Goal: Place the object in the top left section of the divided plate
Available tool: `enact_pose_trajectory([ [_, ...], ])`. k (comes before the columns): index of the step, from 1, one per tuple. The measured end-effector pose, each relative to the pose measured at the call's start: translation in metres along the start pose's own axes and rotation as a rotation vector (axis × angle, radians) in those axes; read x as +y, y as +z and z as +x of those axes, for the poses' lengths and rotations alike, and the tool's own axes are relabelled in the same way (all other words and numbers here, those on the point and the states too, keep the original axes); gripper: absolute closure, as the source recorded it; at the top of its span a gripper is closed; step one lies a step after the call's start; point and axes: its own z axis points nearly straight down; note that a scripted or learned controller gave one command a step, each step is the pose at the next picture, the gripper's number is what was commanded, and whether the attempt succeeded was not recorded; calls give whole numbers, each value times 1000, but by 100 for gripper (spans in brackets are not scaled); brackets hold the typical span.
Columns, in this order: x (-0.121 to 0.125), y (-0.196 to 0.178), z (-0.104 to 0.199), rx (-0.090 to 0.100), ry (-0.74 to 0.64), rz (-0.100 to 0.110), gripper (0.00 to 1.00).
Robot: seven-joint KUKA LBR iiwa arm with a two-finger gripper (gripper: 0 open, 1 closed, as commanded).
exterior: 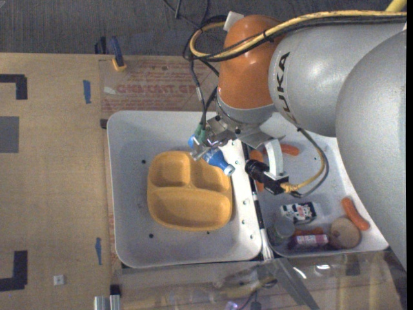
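A yellow divided plate (187, 202) lies in the left white bin (129, 173), with two small sections along its far side and one large section nearer the front. My gripper (208, 148) hangs over the plate's far right corner, at the end of the grey arm with the orange band (248, 57). A small blue object (221, 161) sits between the fingers, one end sticking out toward the plate's right rim and a bit of blue showing on the other side. The gripper is shut on it. How high it is above the plate is unclear.
The right bin (326, 173) holds an orange carrot-like piece (292, 150), a black-and-white item (298, 210), a dark red packet (308, 239), a brown rounded lump (345, 233) and a small orange piece (355, 214). The arm covers much of that bin. Brown bench (51, 173) lies to the left.
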Motion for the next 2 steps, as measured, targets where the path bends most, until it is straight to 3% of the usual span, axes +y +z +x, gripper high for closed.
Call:
enact_pose_trajectory([
  [1,1,-19,73,1,39,1,100],
  [2,-32,-10,7,2,-46,4,100],
])
